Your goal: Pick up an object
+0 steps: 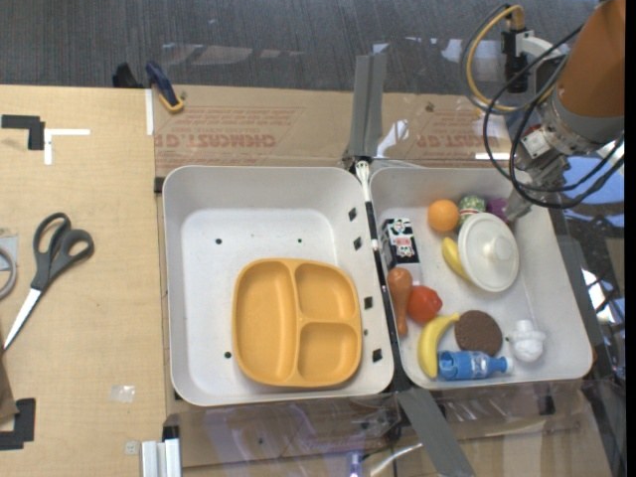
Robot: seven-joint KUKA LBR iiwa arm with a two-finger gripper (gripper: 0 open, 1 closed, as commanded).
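Near rim, right bin (571,296): blue bottle (471,366) lying on its side along the front wall, cap end toward the left bin (189,266). Light plastic by the look, smooth, likely to roll if nudged; best taken across the body.

Front cluster: banana (432,342) curved beside the bottle, touching it; brown disc (479,332) just behind; small white lump (527,344) at the right wall. Banana looks firm and matte (probably a toy), a fair candidate, gripped across its middle.

Middle, by the divider: red tomato (423,303) against an orange-brown piece (398,284). Round and glossy, so apt to slip from two fingers.

Left bin: yellow divided tray (297,321), flat on the floor, well apart from the walls. Stiff and wide; only its rim offers a hold.

Mid right bin: white bowl (489,251), upside down I think, with a second yellow piece (452,256) tucked at its left edge. Smooth dome, poor purchase.

Further back: black-and-white carton (400,239) beside the divider; orange ball (444,215); small green and purple items (475,206) at the back wall, too small to name.

Far right: arm (594,68) with cables above the bin's back corner; gripper (517,207) low near that corner.

Pincer state: cannot tell, the tip is too indistinct. Nothing seen held.

Task object: none yet chosen, as far as I can judge; all candidates lie in the right bin.

Bench, left: scissors (50,256), apart from the bins.
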